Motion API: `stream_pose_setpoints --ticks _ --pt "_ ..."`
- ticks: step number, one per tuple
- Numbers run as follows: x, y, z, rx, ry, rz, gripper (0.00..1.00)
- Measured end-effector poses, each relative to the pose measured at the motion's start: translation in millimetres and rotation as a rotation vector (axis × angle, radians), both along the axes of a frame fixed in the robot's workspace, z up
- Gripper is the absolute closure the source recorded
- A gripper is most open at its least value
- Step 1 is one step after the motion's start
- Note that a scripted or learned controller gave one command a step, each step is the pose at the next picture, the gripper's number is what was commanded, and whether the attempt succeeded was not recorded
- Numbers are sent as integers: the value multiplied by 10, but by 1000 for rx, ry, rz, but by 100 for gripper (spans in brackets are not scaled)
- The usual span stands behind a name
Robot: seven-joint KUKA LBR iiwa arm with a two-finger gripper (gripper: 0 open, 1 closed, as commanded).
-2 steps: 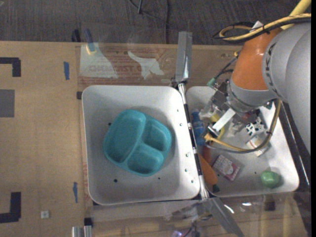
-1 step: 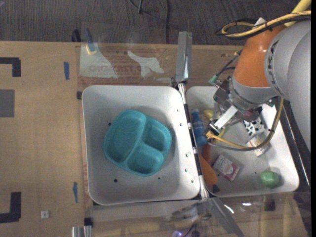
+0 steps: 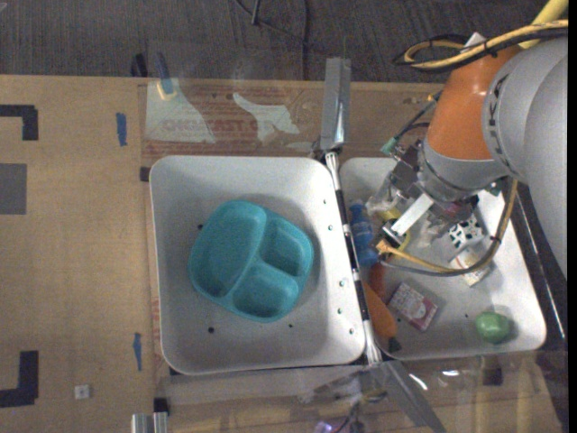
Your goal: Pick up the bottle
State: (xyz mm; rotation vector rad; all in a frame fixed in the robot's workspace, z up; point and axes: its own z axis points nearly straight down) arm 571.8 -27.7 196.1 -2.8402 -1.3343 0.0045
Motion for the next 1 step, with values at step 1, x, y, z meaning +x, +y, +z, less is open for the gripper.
stream_pose_setpoints --ticks 1 --pt "6 -4 103 1 -1 -1 100"
